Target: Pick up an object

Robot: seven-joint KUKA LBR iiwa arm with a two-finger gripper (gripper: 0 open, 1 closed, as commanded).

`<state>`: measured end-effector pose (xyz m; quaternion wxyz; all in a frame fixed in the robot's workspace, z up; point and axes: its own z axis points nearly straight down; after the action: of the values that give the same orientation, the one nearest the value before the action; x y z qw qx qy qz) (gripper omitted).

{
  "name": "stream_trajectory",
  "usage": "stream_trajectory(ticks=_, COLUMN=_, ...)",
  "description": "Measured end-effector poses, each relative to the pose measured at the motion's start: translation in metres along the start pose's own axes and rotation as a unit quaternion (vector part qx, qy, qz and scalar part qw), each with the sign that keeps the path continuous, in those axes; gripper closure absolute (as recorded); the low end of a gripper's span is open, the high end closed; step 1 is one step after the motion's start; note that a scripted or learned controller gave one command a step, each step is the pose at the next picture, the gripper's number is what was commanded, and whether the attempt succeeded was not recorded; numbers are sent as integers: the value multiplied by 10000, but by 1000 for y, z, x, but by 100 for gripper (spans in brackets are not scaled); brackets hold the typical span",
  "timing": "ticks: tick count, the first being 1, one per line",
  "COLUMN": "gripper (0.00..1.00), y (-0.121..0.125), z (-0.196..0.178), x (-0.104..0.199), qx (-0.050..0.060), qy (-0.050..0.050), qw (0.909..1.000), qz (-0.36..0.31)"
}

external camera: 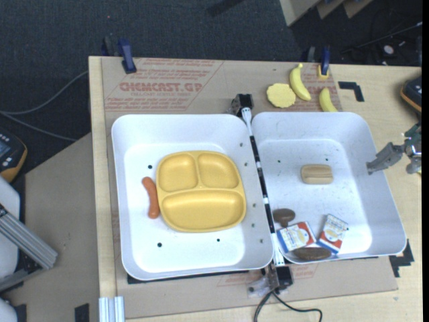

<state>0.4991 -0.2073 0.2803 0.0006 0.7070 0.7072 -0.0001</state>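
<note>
nothing is picked yet: the grey two-finger gripper (392,154) sits at the right bin's (375,200) outer edge, fingers spread wide and bare, well apart from the tan bread-like roll (316,174) lying inside.

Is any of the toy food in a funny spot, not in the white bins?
Yes. Two bananas and a round yellow piece lie on the bench behind the right bin, outside it. The hot dog lies beside the yellow plate, not on it.

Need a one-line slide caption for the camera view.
Gripper at the right bin's edge; bread roll inside.
</note>
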Motion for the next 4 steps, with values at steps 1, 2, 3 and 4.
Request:
stream_trajectory(ticks=1, gripper=0, y=1, z=134, x=17, qx=67, qy=33, qw=10000, qz=-2)
stream_trajectory(ticks=2, gripper=0, y=49, z=200, x=44, qx=18, qy=16, qw=10000, qz=-25)
stream_trajectory(ticks=3, gripper=0, y=120, z=195, x=91, qx=-29, qy=10, qw=10000, qz=-38)
stream_trajectory(ticks=4, gripper=0, y=108, z=196, x=90, qx=16, qy=8, qw=10000, qz=3)
